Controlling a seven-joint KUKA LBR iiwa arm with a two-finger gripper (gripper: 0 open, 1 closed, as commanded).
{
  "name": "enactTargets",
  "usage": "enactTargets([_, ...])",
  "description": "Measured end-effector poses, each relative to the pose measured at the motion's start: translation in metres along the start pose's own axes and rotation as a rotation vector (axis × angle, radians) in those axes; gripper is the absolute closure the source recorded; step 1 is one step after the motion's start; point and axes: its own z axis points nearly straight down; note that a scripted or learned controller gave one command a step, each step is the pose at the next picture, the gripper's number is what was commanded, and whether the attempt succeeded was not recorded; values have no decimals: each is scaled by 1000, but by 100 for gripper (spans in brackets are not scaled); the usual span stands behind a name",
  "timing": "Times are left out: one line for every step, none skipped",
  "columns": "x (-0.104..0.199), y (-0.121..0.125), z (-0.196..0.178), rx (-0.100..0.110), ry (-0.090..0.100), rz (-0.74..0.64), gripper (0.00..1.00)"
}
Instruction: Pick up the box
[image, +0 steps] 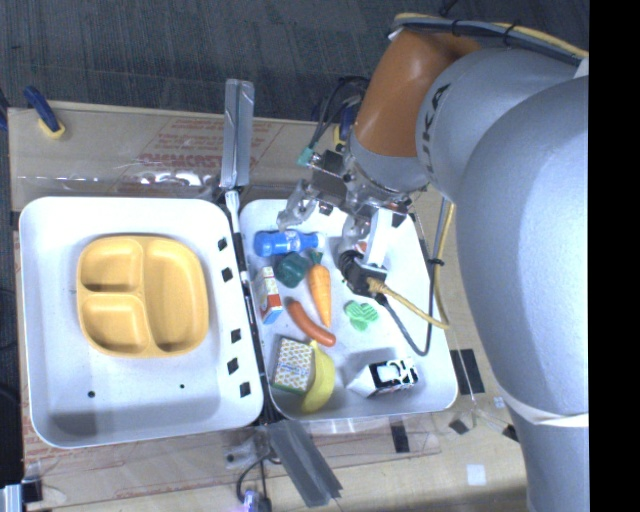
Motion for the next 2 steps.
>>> enactTargets([69, -55, 75, 5, -2, 11, 0])
enactTargets([93, -66, 74, 2, -1, 345, 0])
